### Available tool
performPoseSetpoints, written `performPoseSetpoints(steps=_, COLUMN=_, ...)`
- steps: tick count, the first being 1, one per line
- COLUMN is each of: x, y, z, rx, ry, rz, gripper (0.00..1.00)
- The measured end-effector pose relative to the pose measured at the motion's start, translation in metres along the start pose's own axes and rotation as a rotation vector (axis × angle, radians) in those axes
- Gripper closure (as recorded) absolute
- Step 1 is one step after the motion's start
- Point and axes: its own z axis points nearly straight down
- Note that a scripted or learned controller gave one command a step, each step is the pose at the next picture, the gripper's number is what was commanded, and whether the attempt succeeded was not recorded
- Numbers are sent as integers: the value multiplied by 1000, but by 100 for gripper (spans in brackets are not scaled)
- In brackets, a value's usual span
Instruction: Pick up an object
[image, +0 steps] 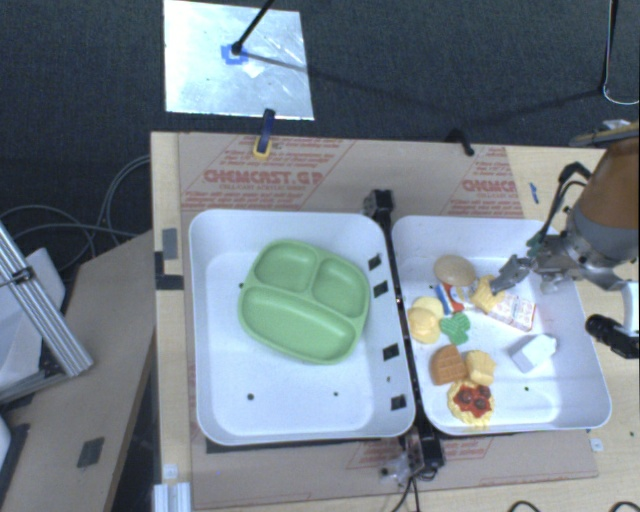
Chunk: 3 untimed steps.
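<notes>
Camera view: looks down at a slant on two shallow white bins set side by side on a bench.
Arm: reaches in from the right, its orange band above the wrist, and hangs over the upper part of the right bin.
Gripper: points left and down toward the toy food; whether it is spread or closed I cannot tell, and nothing shows as held.
Step in hand: by my judgement the approach, with the tool closing on a pick and no object lifted yet.
Likely target: the yellow block just beside the gripper tip, touching or nearly touching a white and red packet.
Next move: probably a short descent, centred on one piece alone, then a squeeze and a straight lift.
Other things in the right bin: a tan round piece, a pale yellow lump, a green leafy piece, an orange-brown piece, a small yellow chunk, a pizza-like piece with red topping, and a grey-white block.
Crowding: the pieces lie close together, so a neighbour may be nudged or caught along with the target.
Left bin: bears a green divided plate, well apart from the gripper.
Divider: a black strip between the bins stands clear of the reach.
</notes>
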Motion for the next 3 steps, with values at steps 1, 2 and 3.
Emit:
performPoseSetpoints(steps=1, x=-3, y=0, z=40, rx=-3, ry=0, rz=1, gripper=0)
performPoseSetpoints(steps=2, x=-4, y=6, z=49, rx=-20, ry=-5, rz=-1, gripper=0)
performPoseSetpoints(steps=3, x=-3, y=7, z=39, rx=-21, ry=-3, rz=-1, gripper=100)
